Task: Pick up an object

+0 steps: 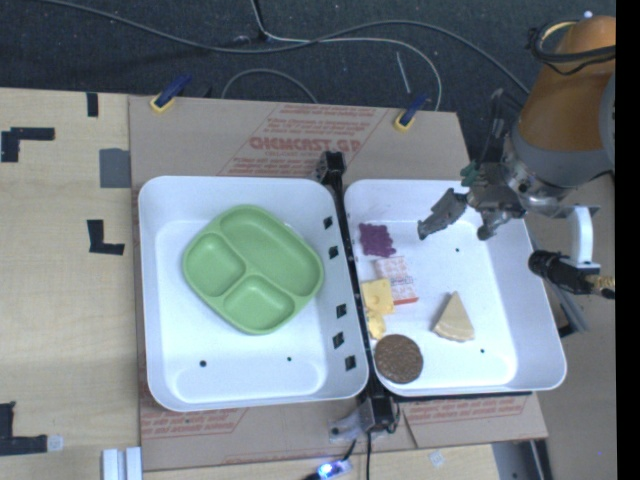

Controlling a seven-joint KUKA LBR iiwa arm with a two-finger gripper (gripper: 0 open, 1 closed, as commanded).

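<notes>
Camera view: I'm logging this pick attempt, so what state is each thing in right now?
Two-finger gripper: open, holding nothing, above right white bin.
Green divided plastic plate: flat in left white bin.
Purple grape bunch: lying untouched.
Yellow cheese pieces: lying loose.
Tan wedge: lying loose.
Brown round cookie: lying flat.

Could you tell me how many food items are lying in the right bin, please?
5: purple grapes at upper left, a red-and-white packet below them, a yellow cheese piece by the left wall, a tan wedge at right, and a brown cookie in front.
</notes>
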